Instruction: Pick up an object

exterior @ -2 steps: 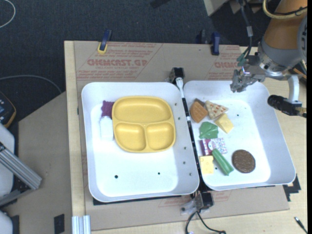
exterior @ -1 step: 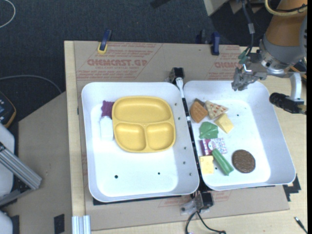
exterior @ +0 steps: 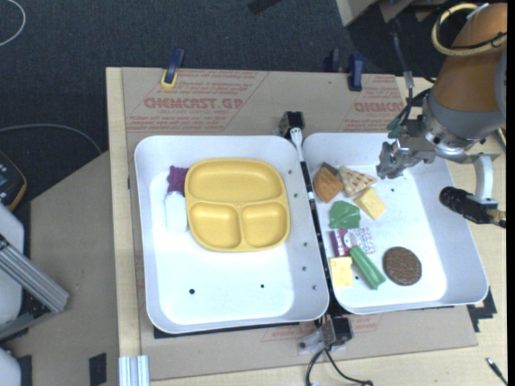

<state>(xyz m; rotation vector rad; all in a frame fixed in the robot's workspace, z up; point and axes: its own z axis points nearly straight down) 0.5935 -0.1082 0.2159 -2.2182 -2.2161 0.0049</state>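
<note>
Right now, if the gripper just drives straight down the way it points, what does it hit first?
Probably bare floor of the right bin. The gripper points down over the bin's upper part, just right of the cracker wedge and above the yellow cheese block. Depth is unclear from this slant, so it could clip the wedge's edge.

The left bin (exterior: 153, 240) holds a sectioned tray (exterior: 237, 203) toward its rear, with a small bottle (exterior: 175, 202) between the tray and the bin's left wall. In the right bin (exterior: 451, 244), food items cluster along the left wall: bread (exterior: 327, 183) and crackers (exterior: 356, 180) rearmost, a cookie (exterior: 401, 265) toward the front edge.
</note>
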